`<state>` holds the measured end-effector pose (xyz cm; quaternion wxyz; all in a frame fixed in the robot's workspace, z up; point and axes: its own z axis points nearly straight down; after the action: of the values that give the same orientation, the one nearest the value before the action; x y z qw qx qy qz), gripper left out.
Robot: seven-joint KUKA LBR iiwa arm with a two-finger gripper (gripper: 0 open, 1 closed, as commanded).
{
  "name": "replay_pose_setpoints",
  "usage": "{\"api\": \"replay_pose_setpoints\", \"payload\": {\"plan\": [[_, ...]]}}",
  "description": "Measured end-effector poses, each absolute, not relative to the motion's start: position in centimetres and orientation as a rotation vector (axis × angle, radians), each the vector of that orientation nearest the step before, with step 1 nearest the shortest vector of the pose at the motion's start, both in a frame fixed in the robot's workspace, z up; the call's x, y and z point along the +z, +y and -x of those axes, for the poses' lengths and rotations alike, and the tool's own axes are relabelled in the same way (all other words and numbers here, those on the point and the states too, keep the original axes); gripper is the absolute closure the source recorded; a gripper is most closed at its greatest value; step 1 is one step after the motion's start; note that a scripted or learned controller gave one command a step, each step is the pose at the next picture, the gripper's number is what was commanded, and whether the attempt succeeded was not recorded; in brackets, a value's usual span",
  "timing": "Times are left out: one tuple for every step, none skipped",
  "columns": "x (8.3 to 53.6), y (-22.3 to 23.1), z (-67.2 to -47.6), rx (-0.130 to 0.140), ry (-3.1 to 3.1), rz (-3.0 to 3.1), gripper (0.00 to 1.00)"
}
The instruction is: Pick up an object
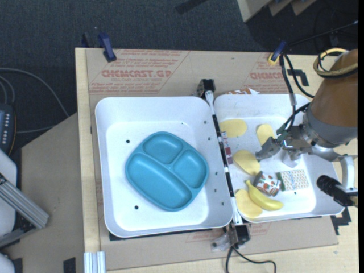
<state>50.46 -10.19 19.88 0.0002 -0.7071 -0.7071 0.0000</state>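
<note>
Banana (266,200) lies at the lower middle of the right bin (318,209), touching a small printed packet (268,182) among pale yellow chips (247,162). Gripper (277,147) hangs above this clutter at centre right, spread and holding nothing, presumably staged for descent. Blue divided plate (165,170) sits alone in the left bin (114,129).

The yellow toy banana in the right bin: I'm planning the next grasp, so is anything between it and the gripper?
Nothing visible blocks it. The yellow toy banana lies exposed near the front of the right white bin. The gripper hovers farther back, above flat yellow pieces; a small printed packet lies against the banana's far side.
</note>
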Motion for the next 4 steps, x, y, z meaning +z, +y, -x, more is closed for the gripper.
{"api": "replay_pose_setpoints", "payload": {"plan": [[8.4, -10.9, -53.1, -0.001, -2.221, 2.222, 0.00], [8.6, -14.3, -65.7, -0.002, -2.225, 2.223, 0.00], [9.8, -14.3, -65.8, -0.003, -2.232, 2.224, 1.00], [9.8, -14.3, -65.8, -0.002, -2.231, 2.224, 0.00]]}}
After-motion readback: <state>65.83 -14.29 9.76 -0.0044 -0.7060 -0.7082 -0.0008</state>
